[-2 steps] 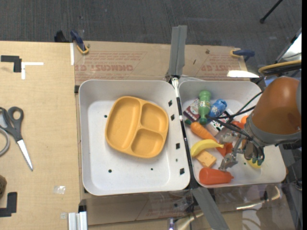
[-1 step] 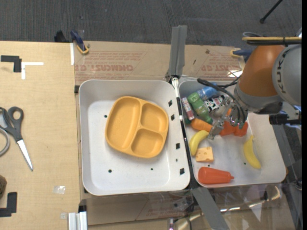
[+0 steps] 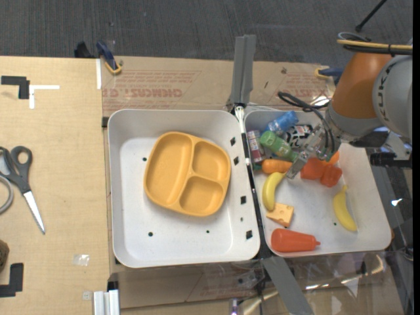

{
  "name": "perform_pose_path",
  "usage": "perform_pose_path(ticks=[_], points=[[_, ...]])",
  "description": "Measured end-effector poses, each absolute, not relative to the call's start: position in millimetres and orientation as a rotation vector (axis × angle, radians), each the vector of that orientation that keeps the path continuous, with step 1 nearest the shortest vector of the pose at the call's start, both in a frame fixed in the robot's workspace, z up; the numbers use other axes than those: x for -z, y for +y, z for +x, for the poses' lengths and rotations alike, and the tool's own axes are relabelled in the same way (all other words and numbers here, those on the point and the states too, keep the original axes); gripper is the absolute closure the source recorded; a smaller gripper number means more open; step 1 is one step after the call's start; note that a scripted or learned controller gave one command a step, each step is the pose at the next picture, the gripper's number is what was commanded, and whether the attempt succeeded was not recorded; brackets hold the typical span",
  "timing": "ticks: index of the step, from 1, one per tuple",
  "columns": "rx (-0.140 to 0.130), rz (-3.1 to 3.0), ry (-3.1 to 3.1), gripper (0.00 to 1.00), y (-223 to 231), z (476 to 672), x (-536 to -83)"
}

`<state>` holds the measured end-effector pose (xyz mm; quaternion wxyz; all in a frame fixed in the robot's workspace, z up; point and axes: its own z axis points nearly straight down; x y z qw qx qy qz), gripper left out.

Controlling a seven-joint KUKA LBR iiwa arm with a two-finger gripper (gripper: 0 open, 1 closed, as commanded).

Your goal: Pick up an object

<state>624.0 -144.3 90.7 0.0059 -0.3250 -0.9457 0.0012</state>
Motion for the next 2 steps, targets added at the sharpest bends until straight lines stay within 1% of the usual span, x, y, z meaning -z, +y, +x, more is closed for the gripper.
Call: perform_pose_path(ticks=[1,2], points=[[-0.039,-1.218,-2.863,0.00,-119.3,634.1,-89.6],[-0.003,-1.403,-2.812,0.00,-100.1,595.1,-92.3]])
